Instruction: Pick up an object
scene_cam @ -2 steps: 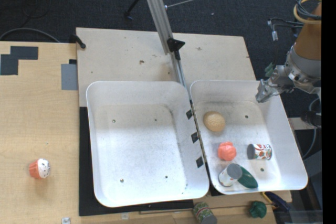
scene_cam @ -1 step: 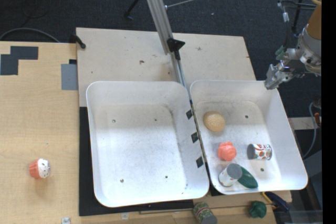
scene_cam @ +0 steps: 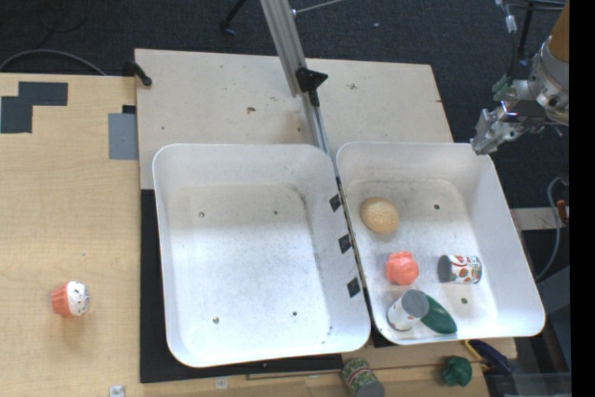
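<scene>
Bench front edge: green toy [scene_cam: 456,371] and dark can [scene_cam: 359,376] lay outside the bins.
Right bin [scene_cam: 493,200]: held grey-green object [scene_cam: 420,310], printed can [scene_cam: 460,269] (writing unreadable), orange ball [scene_cam: 402,268], tan ball [scene_cam: 379,215].
Gripper [scene_cam: 487,140]: hung over the bin's far right corner; finger state could not be told.

In the right shallow white plastic bin [scene_cam: 493,200], a round tan ball [scene_cam: 379,216] lies behind a round orange-red ball [scene_cam: 402,269], with a small printed can [scene_cam: 460,269] right of that ball and a green-and-white lump [scene_cam: 420,311] before it.
</scene>
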Motion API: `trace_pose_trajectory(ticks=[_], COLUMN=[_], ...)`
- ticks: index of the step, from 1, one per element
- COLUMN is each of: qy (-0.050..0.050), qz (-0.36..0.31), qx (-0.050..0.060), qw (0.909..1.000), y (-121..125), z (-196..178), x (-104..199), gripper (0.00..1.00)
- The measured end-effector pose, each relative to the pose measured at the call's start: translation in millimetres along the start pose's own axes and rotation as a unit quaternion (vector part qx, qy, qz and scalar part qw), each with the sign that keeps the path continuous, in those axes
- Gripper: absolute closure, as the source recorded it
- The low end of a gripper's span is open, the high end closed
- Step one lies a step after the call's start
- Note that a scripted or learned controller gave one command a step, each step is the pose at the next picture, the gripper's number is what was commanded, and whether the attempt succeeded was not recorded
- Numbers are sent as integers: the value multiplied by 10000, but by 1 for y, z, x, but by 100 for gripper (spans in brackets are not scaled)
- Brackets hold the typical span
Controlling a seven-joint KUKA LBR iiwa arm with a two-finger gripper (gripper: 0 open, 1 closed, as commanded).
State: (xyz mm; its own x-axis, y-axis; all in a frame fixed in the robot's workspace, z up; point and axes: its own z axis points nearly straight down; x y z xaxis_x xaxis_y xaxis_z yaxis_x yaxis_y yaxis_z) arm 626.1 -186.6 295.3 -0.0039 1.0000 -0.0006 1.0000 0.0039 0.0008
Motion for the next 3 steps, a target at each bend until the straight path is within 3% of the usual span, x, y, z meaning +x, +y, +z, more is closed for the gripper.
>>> trace_pose_trajectory(ticks=[2, 3], qy=[12, 15], qz=[0, -2], qx=[22, 26], qw=[10000, 10000], y=[11, 29], z=[7, 24], x=[96, 151], gripper=[100, 100])
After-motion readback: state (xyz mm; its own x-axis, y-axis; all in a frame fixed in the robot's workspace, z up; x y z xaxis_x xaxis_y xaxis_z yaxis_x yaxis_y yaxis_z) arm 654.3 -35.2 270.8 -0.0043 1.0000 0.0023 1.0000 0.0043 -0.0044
